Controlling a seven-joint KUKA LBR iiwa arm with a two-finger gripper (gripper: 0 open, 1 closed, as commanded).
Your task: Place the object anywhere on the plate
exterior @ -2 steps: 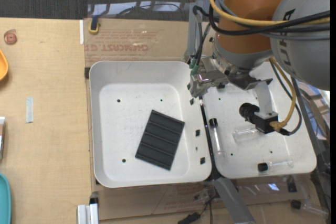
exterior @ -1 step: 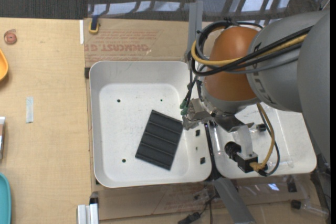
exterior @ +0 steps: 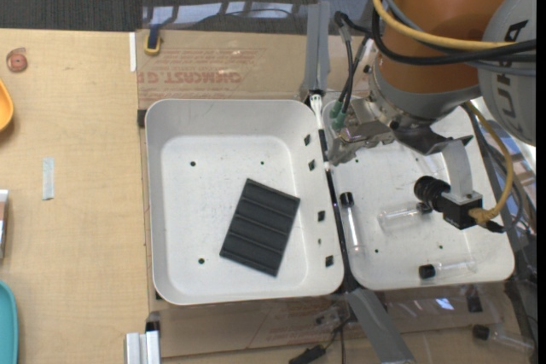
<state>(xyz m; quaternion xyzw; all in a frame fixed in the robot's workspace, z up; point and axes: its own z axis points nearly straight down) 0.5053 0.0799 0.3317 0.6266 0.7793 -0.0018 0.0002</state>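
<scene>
A black ribbed rectangular plate (exterior: 260,227) lies flat and slightly turned in the left white bin (exterior: 171,183), with nothing on it. In the right bin (exterior: 495,256) lie small clear objects: a thin tube with a dark cap (exterior: 349,222) along the left wall, a clear piece (exterior: 399,218) near the middle, and another clear tube with a dark end (exterior: 445,268) near the front. My gripper (exterior: 348,141) hangs under the big orange wrist (exterior: 444,21), over the back left corner of the right bin, close to the wall between the bins.
A black fitting with cables (exterior: 444,196) juts from the arm over the right bin. Cardboard (exterior: 213,68) lies behind the left bin. A wooden bench top (exterior: 68,209) extends left, with an orange item (exterior: 4,108) and a teal item (exterior: 7,324) at its edge.
</scene>
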